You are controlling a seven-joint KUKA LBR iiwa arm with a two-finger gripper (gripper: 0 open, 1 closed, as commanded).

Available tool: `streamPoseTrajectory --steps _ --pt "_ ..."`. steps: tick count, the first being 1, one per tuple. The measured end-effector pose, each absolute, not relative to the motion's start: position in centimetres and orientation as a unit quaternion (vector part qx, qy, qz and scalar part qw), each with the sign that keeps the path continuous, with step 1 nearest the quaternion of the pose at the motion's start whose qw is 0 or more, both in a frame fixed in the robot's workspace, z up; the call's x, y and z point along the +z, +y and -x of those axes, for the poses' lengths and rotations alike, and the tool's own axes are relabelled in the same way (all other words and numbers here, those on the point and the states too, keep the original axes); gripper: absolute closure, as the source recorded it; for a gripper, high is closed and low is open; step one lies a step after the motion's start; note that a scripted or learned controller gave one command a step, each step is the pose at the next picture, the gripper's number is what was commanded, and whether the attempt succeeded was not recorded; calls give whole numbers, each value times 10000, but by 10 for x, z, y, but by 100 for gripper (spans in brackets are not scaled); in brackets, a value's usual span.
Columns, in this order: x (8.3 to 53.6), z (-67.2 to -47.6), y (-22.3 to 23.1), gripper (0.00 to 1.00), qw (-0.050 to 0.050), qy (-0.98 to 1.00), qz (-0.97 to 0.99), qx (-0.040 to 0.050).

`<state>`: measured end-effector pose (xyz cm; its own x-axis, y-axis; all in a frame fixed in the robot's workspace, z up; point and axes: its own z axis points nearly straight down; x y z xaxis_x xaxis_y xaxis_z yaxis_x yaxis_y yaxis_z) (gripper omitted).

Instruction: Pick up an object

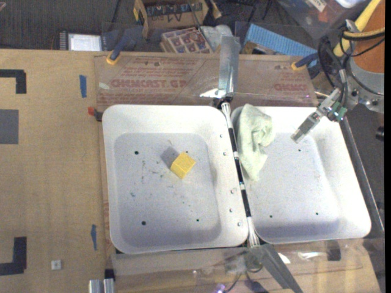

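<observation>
bench: blue tape strips (82, 85) far left | cardboard box (170, 7) far centre | blue corrugated sheet (273, 39) far right | black corner marks (14, 81) left

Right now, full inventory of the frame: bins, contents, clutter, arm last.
bins: 2, white, side by side on the bench; left bin, right bin
block: 1, yellow, middle of the left bin's floor, lying alone
cloth: 1, pale green, crumpled, at the right bin's left wall, near its far corner
cardboard sheet: 1, brown with red print, flat behind the bins
metal strip: 1, silver, behind the seam between the bins
benchtop: 1, light wood, left of the bins, with blue tape bits and black corner marks
clutter behind the bench: boxes, cables, a blue pad; count unclear
arm: 1, grey with orange band, upper right
gripper: 1, above the right bin's far right part, apart from the cloth
</observation>
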<state>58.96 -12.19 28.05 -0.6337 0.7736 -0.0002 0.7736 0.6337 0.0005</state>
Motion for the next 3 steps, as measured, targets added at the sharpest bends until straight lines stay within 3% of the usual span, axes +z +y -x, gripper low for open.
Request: streamPoseTrajectory --steps 1,2,3 --pt "286 -521 -130 0 -1 8467 -5321 1" --pt "164 -480 -166 0 9 9353 -3537 2" --pt "87 -495 -106 0 22 9186 -3952 8"
